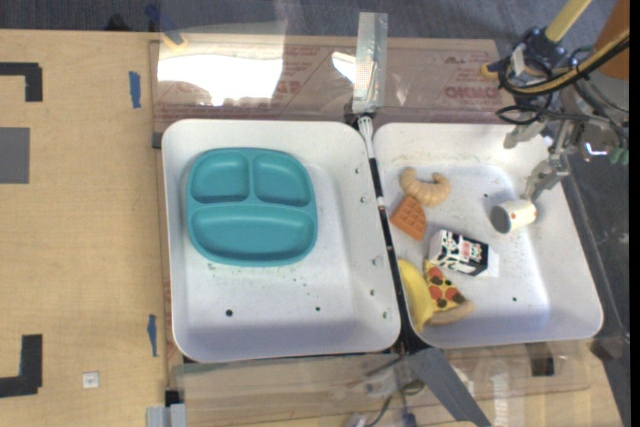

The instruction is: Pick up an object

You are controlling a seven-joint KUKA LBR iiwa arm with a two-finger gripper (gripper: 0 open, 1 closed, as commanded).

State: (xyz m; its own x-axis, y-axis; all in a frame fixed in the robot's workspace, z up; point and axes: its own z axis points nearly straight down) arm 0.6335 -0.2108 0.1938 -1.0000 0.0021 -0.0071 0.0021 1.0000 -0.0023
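gripper (548, 167): over far-right part of right bin (570, 305), can't tell finger state from here, nothing seen held
cup (511, 214): small white, on its side, just below/left of gripper, apart from it
croissant (425, 186): right bin, upper left
waffle (409, 215): touching croissant's near side
milk carton (462, 253): mid bin, lying flat
pizza slice (444, 287): by carton, next to banana (413, 293)
left bin (200, 325): teal divided plate (252, 205)
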